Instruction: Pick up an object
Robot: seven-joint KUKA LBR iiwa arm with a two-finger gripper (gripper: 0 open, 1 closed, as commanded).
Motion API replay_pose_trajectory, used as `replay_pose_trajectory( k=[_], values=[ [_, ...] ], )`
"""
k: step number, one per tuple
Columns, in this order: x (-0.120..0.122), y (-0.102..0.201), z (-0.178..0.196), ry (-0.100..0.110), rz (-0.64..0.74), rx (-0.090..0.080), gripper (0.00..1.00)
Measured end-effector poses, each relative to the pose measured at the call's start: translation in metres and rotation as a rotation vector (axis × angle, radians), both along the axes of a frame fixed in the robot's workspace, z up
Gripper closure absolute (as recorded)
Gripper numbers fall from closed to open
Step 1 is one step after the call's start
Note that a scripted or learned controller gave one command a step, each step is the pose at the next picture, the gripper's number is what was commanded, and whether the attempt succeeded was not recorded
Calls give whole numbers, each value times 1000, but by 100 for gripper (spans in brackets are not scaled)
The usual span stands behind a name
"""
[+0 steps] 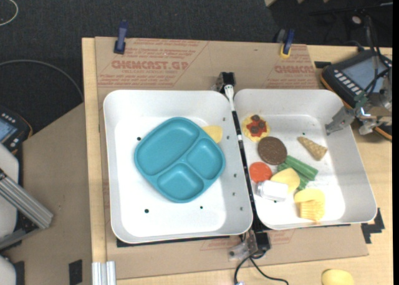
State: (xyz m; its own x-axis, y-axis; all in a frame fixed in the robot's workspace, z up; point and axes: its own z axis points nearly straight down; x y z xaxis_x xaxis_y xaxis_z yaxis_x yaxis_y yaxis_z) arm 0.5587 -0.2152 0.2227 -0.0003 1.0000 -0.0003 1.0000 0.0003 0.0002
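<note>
The right bin (349, 171) holds several toy foods: a small pizza round (255, 126), a brown cookie (272, 150), a red tomato (260, 171), a green piece (299, 169), a tan wedge (312, 148), a white block (272, 190) and a ridged yellow piece (310, 204). My gripper (335, 124) reaches in at the right bin's upper right rim, right of the tan wedge and well apart from the foods. Nothing shows in its grasp.
In the left bin (121, 171) lie a blue divided plate (179, 159) and a yellow piece (213, 132) at the plate's upper right edge. A dark tablet-like device (355, 75) sits beyond the right bin. Cables lie near the arm.
</note>
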Motion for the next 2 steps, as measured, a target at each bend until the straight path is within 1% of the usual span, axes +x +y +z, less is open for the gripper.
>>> replay_pose_trajectory(
  k=[1, 2],
  values=[
    [1, 0, 11, -3, 1, -1, 100],
    [-42, 116, 76, -5, 12, 4, 100]
  ],
)
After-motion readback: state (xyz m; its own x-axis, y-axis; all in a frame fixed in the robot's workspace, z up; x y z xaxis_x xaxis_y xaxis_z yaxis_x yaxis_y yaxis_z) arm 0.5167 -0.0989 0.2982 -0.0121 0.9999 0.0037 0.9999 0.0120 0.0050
